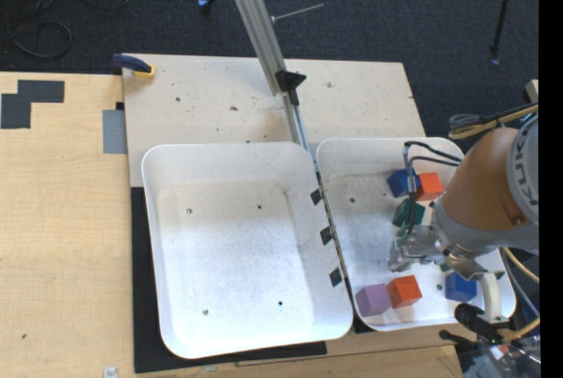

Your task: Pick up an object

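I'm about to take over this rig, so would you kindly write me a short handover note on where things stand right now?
Gripper: low inside the right bin, nothing visibly held.
Objects, all in the right bin: blue block and orange block at the far side; purple block and second orange block near the front rim; another blue block under the arm.
Done: nothing lifted.
Left: grasp one object and raise it.

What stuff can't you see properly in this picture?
- The pincer in the right bin: its tips are too small and blurred to make out in the camera view.
- The blue block: partly covered by the arm.
- The far blue block and orange block: partly behind cables and the arm.
- The green thing: too small to name.
- The purple block and near orange block show fully.
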### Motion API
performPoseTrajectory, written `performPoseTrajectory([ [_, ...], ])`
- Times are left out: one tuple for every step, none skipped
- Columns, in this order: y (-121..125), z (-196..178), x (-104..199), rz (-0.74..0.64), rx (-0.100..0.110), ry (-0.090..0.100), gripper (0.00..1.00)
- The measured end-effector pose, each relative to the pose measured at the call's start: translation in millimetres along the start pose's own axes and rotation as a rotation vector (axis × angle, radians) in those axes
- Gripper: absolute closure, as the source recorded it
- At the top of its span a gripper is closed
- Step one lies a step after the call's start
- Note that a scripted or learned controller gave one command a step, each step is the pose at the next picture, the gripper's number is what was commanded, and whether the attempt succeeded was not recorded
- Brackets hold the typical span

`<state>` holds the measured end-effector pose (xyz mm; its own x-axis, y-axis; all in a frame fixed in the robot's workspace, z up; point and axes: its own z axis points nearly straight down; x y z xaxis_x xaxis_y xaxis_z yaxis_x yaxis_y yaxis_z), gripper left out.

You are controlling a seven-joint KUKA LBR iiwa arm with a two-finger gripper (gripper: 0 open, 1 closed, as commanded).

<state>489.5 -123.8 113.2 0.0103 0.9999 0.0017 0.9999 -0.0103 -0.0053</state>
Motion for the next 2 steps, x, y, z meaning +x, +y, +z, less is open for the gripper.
performPoseTrajectory([
  [5,-58,-9,-0.008,-0.009,-0.002,1.00],
  [5,-121,-8,-0.012,-0.010,-0.003,1.00],
])
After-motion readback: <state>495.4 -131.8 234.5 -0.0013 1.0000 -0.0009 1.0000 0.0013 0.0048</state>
